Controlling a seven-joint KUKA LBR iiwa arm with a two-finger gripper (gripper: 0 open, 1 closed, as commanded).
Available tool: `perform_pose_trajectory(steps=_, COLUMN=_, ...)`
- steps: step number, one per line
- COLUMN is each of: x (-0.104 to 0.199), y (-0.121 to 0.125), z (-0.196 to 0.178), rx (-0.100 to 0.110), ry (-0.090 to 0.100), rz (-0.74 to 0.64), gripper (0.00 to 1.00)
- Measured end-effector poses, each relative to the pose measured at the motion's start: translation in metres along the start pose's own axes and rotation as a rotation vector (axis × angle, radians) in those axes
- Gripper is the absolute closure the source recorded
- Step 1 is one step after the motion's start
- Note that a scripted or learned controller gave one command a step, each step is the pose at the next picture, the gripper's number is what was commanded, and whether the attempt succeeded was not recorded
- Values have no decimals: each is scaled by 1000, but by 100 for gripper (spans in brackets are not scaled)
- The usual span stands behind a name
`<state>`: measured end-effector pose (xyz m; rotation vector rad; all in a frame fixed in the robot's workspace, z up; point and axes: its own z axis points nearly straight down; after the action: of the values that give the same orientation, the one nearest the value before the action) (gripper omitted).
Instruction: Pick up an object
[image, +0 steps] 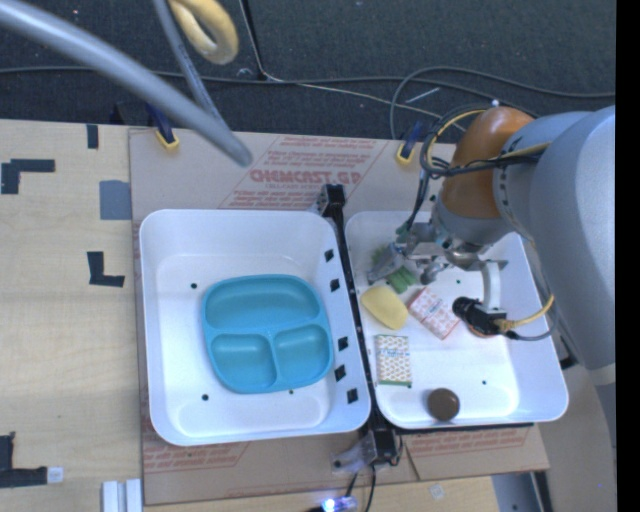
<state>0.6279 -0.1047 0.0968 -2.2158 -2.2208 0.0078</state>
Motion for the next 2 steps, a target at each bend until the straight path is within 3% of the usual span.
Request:
perform_pose_trajectory(steps=1, x=1, y=0, z=12, rx=-5, ry=-1, rz=0, gripper=0)
perform_pose_trajectory(steps=2, x=1, y=1, z=1, rx=-7, ry=-2, rz=-1, gripper=100)
